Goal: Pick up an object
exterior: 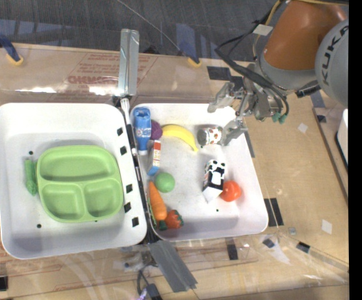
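Note:
The right bin [246, 220] holds several toys: a yellow banana [179, 135], a blue bottle [142, 127], a small white and red cup [211, 135], a black and white carton [214, 176], a red tomato [231, 191], a green ball [164, 182], a carrot [157, 202] and a red piece [174, 219]. My gripper [228, 115] hangs over the far right corner of this bin, open, with only white bin floor between its fingers. One fingertip [234, 130] is just to the right of the cup.
The left bin [5, 124] carries a green divided plate [79, 183] and a green strip [29, 175] beside it. A grey bar [129, 61] stands behind the divider between the bins. Cables trail from the wrist [274, 108].

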